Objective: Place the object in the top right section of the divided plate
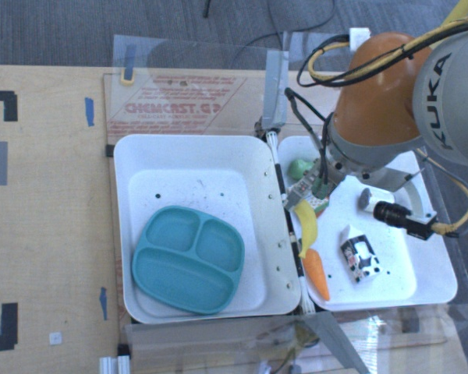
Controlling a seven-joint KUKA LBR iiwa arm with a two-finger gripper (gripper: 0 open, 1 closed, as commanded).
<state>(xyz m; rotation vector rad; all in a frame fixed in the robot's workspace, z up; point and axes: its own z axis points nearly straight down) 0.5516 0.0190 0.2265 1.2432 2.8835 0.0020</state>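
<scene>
In the left bin [132, 170] the plate [189, 258] lies bare, while the gripper [316, 184], finger state impossible to tell, hangs over the banana [306, 224], so everything remains undone.

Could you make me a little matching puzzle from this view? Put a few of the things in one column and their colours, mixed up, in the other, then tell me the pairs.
Things:
1. divided plate
2. banana
3. carrot
4. small toy lying in the right bin

Colours:
A. orange
B. black and white
C. teal
D. yellow

Pairs: 1-C, 2-D, 3-A, 4-B.
</scene>
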